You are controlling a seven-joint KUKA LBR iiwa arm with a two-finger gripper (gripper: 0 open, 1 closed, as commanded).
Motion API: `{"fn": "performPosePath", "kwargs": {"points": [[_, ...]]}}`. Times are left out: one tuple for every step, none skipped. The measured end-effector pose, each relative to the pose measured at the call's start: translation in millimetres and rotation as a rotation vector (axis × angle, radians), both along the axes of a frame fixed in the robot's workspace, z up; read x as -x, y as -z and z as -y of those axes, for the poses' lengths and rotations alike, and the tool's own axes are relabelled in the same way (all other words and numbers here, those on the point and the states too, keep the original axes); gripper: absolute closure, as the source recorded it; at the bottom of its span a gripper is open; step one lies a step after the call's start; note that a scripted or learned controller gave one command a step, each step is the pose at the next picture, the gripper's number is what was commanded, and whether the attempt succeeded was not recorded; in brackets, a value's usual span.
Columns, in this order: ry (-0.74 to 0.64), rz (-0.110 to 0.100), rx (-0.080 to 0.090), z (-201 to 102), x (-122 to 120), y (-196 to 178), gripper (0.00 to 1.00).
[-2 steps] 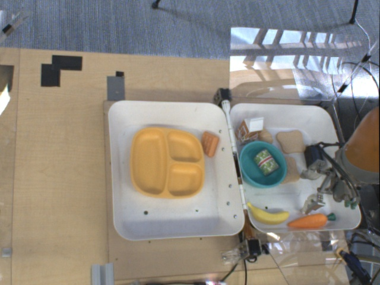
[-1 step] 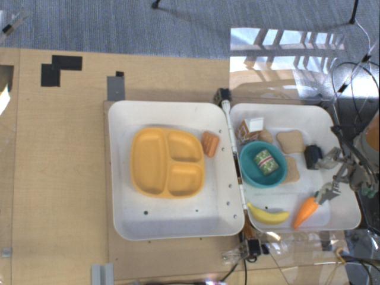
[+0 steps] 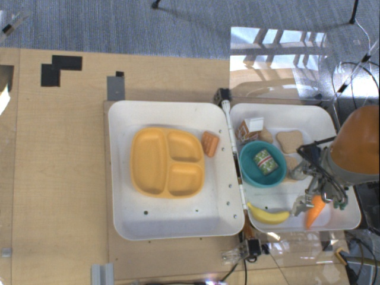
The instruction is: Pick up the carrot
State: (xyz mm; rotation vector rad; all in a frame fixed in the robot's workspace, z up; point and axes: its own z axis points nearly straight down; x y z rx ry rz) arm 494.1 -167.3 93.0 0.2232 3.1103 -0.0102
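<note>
One long orange carrot (image 3: 314, 212) is gripped between the closed fingers of the grey metal gripper (image 3: 317, 202), with one curved yellow banana (image 3: 268, 214) seen at its nine o'clock.

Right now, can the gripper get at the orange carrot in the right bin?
Probably yes. The gripper sits right over the orange carrot at the front of the right white bin; the yellow banana lies apart to one side, nothing covering the carrot.
</note>
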Motion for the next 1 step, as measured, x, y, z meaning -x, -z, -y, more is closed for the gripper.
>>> {"fn": "performPosePath", "kwargs": {"points": [[0.004, 0.025, 0.005, 0.5, -6.6, -14.1, 1.0]]}}
